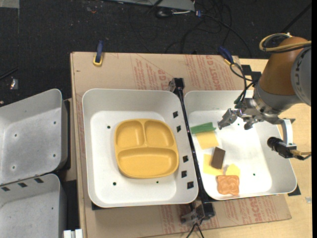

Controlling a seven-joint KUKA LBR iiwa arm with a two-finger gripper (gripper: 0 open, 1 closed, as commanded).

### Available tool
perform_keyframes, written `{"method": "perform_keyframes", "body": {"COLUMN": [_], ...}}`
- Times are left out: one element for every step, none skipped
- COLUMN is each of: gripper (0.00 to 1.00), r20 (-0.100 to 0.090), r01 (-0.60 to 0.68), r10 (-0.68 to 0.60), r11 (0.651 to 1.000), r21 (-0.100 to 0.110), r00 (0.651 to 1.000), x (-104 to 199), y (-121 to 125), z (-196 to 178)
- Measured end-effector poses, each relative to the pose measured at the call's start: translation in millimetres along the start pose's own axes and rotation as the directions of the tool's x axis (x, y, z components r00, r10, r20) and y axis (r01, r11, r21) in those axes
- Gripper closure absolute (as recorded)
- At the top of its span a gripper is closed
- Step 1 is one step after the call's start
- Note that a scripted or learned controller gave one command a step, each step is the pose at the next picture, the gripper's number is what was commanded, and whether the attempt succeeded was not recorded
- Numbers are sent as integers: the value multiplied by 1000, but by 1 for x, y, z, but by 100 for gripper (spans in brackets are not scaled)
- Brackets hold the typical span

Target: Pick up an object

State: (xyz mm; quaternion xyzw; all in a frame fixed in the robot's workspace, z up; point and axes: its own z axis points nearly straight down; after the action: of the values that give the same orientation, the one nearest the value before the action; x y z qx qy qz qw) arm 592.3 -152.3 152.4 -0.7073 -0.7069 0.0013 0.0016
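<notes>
The right bin (pixel 277 182) holds several small items. A green block (pixel 202 128) lies by its left wall, with a pale yellow slab (pixel 208 141) just below it. Further toward the front, a brown block (pixel 218 158) rests on another yellow piece (pixel 211 166), and an orange textured square (pixel 228 184) sits near the front edge. My gripper (pixel 235 123) hovers over the upper middle of this bin, right of the green block. Its fingers are spread open with nothing between them.
A yellow divided plate (pixel 146 148) lies in the left bin (pixel 99 182). A black divider with clips (pixel 185 148) separates the bins. Grey metal panels (pixel 29 133) stand off the bench to the left. Cables run near the arm's wrist (pixel 282 143).
</notes>
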Motion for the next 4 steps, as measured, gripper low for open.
{"method": "perform_keyframes", "body": {"gripper": [0,100,100,100], "r20": [0,1,3,2], "r01": [0,-1,2,3], "r10": [0,1,-2,-3], "r11": [1000,1000,1000,1000], "r21": [0,-6,-11,-10], "r00": [1000,1000,1000,1000], "x": [1,0,-3,-2], "y": [0,1,7,4], "z": [54,40,-23,-67]}}
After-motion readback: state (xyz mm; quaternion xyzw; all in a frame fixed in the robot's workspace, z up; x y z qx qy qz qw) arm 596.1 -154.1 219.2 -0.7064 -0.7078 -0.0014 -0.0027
